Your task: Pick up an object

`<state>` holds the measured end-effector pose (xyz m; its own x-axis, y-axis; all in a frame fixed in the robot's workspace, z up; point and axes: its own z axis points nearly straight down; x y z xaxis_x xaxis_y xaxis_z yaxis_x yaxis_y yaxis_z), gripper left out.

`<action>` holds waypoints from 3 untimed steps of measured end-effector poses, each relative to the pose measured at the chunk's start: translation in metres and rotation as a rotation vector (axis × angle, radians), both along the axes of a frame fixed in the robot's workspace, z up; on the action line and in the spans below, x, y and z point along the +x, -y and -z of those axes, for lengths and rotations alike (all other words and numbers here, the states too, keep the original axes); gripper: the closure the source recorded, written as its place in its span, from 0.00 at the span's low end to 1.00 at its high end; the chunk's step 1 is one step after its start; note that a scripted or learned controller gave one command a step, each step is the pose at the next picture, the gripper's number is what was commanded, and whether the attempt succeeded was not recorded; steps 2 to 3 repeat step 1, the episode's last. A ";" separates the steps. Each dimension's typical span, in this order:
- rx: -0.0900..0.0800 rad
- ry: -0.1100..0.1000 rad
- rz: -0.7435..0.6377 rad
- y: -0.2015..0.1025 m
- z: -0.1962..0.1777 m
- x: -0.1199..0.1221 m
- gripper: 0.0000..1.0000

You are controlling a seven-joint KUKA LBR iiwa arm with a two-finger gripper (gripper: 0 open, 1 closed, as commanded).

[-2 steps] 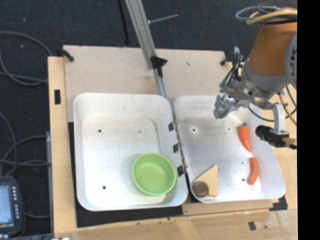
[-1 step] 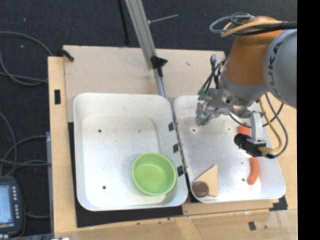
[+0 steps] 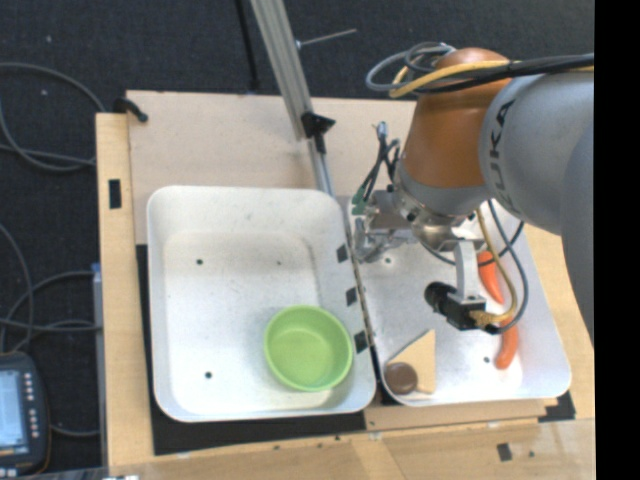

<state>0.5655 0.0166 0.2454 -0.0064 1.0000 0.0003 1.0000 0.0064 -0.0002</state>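
My gripper (image 3: 372, 240) hangs low over the far left part of the right bin (image 3: 545, 373), close to the wall between the two bins. Nothing shows under it but bare bin floor. A tan wedge (image 3: 420, 358) lies near the front of the right bin, with a small brown round thing (image 3: 400, 377) touching its front left side. An orange carrot-like stick (image 3: 508, 347) lies toward the bin's right side, and another orange piece (image 3: 488, 276) shows just behind it, partly hidden by the arm's cables. A green bowl (image 3: 307, 347) stands upright in the left bin (image 3: 190, 268).
The grey arm with its orange band (image 3: 450, 128) covers the back of the right bin. A slanted metal rail (image 3: 285, 58) rises behind the left bin. Cardboard bench edge (image 3: 120, 268) runs along the left.
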 end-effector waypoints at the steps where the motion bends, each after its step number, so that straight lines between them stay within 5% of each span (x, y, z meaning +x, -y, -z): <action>1: 0.000 -0.001 -0.001 -0.058 0.010 -0.006 1.00; 3: 0.000 -0.001 -0.001 -0.058 0.010 -0.006 1.00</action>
